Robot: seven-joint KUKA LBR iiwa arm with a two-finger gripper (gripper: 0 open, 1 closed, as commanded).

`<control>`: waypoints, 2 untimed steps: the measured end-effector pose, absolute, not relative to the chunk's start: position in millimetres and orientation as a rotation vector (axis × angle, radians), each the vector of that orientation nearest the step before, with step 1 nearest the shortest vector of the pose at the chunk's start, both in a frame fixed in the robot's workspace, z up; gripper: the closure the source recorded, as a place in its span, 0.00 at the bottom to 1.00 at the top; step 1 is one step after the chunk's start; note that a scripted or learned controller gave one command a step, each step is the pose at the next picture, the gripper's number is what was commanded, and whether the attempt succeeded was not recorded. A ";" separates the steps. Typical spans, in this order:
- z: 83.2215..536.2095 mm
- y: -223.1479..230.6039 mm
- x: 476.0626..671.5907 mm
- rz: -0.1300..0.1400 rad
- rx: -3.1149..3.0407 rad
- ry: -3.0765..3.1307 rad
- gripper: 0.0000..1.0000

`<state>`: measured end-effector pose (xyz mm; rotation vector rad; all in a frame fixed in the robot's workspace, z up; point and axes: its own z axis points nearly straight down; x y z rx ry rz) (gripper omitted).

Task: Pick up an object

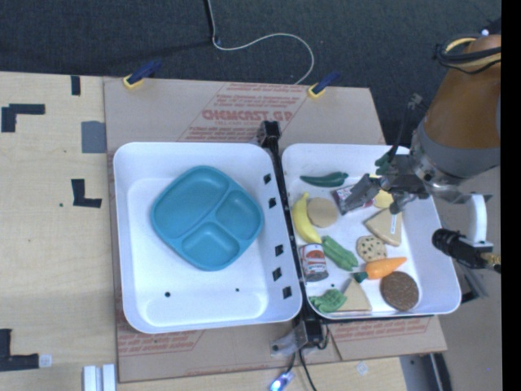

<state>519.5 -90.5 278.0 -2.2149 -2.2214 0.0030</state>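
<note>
Nearest the lower edge, heaped in the right bin (444,304) for easy reach: brown round cookie (400,290), carrot (383,267), small can (314,262), banana (304,218), green pepper (324,179) (all loose, none lifted). Above these, hovering over the bin's upper right, the gripper (383,192), possibly with something dark at its tip; open or closed, impossible to judge. Left bin (130,243) bearing only a blue divided plate (207,217)

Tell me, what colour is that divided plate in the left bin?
The divided plate is light blue, seen plainly in the camera view.
</note>
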 end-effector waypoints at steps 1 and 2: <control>287.3 -91.4 521.4 0.003 -2.215 -2.223 1.00; 220.2 33.2 542.6 0.005 -2.201 -2.230 1.00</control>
